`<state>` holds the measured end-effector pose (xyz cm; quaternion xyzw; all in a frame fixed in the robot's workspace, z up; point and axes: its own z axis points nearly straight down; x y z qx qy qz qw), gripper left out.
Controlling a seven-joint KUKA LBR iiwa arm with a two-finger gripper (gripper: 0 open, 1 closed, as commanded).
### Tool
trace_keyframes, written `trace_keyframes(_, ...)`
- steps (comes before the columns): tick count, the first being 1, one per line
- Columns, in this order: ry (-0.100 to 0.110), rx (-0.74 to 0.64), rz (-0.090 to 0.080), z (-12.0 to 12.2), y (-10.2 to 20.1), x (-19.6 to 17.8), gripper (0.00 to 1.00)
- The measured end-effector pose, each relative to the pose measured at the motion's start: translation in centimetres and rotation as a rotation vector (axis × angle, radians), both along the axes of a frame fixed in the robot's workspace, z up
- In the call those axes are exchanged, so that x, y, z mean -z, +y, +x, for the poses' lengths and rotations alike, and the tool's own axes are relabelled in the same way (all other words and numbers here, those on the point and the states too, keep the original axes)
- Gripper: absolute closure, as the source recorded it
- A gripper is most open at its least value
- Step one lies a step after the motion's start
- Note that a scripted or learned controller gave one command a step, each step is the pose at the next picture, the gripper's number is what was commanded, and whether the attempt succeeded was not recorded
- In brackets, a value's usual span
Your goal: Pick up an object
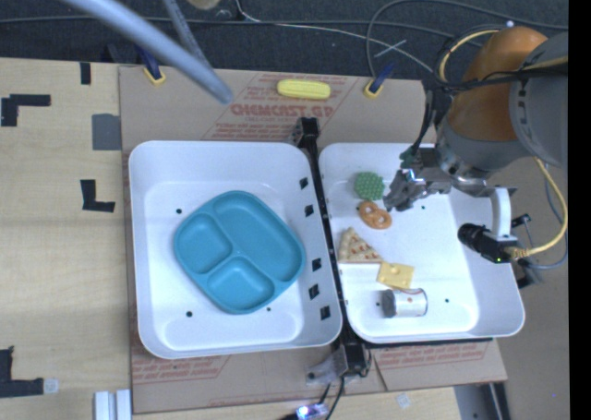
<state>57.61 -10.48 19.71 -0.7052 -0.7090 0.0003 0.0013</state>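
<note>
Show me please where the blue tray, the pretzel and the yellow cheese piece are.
blue tray [238, 250], camera view, on the middle dividers.
pretzel [375, 216], camera view, on its centre.
yellow cheese piece [395, 275], camera view, on its flat top.

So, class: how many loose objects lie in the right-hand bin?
5. A green round piece near the top, a brown pretzel below it by the gripper, a waffle wedge, a yellow cheese slice, a small cylinder lowest. The arm may hide more.

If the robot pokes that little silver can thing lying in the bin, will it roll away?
Probably. The silver cylinder lies on its side on the smooth floor of the right bin, so a nudge across it could roll it. It looks hard and small, likely light. The cheese wedge beside it might stop it.
</note>
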Motion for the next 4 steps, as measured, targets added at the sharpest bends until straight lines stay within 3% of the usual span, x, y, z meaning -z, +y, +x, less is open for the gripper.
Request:
trace_keyframes(2,0.001,0.001,-0.001,-2.0,10.5,1.2,1.0)
trace_keyframes(4,-0.002,-0.001,-0.001,-4.1,20.3,-2.0,1.0)
